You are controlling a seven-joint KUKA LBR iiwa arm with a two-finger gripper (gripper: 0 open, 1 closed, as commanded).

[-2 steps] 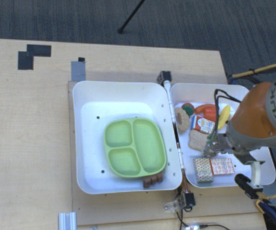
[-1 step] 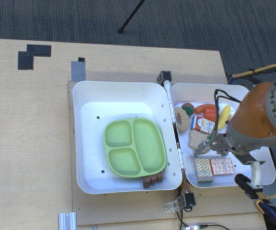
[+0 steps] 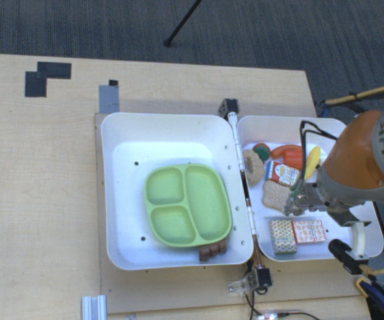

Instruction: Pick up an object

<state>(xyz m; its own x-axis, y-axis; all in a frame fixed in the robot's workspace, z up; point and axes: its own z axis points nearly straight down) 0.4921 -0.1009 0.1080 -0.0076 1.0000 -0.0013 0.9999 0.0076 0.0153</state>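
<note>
Looking down from the camera view, you see the arm (image 3: 362, 162) nearest the lens, reaching over the right bin (image 3: 372, 242). Your gripper (image 3: 297, 204) hangs low above a tan bread slice (image 3: 275, 195); whether its claw is apart or together, you cannot tell. Beside it lie two small boxes (image 3: 297, 234), a red-and-white carton (image 3: 284, 174) and a banana (image 3: 311, 162). In the left bin (image 3: 122, 179) sits a green divided plate (image 3: 188, 205).

Claw (image 3: 297, 204) above food items (image 3: 287, 173), right bin (image 3: 372, 242).
</note>
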